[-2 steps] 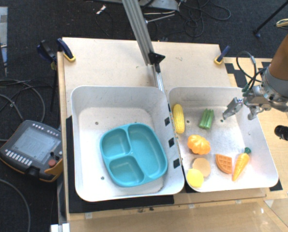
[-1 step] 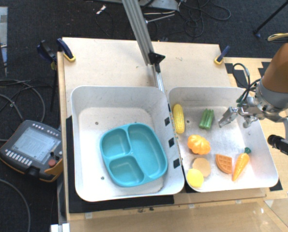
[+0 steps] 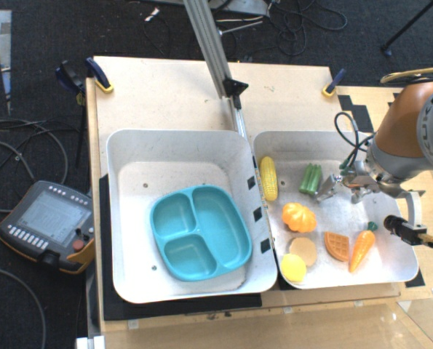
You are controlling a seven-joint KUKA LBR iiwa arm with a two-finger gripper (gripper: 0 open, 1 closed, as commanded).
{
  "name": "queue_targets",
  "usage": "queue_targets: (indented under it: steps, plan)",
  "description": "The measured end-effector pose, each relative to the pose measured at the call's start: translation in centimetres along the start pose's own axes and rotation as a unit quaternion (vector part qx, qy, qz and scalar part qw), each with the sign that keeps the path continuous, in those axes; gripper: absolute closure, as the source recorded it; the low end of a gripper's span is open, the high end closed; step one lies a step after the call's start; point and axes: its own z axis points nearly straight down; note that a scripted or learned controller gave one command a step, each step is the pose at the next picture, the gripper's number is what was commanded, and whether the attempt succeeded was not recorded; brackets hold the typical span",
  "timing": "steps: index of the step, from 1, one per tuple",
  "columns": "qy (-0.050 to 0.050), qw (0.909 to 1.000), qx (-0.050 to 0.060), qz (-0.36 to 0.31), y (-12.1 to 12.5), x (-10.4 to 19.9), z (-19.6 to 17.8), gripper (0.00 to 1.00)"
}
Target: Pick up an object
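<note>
A: Progress?

B: We call it early. Nothing is lifted; every item lies on the floor of the right bin [image 3: 391, 271]. The whole pick is left, as we judge it.

A: Gripper?

B: The gripper [image 3: 345, 186] sits at the right of the frame, low over the right bin's upper middle. We cannot tell its state; it is too small and cluttered there. We see nothing between it.

A: Closest target?

B: The green piece [image 3: 311, 179], just left of the gripper, near but we cannot say touching. The corn [image 3: 268, 178] lies further left by the bin wall. The orange pepper [image 3: 299, 217] is below-left. The waffle [image 3: 337, 246] and carrot [image 3: 361, 249] are below it, toward the lower edge. The tan disc [image 3: 302, 251] and lemon [image 3: 293, 268] are lowest left.

A: Left bin?

B: It holds a blue tray [image 3: 199, 232], well apart from the gripper.
</note>
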Motion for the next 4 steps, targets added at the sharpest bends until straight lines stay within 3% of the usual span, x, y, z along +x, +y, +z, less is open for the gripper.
queue_targets:
  steps: [1, 2, 3, 4]
  plan:
    - [-0.001, 1.0, -0.004, 0.0, 0.2, -0.1, -1.5, 1.0]
    - [-0.002, 1.0, -0.006, -0.001, 0.2, -0.3, -7.9, 1.0]
    - [-0.002, 1.0, -0.005, -0.001, 0.3, -0.2, -11.0, 1.0]
    - [0.0, 1.0, -0.004, -0.004, 0.7, 5.9, -11.8, 1.0]
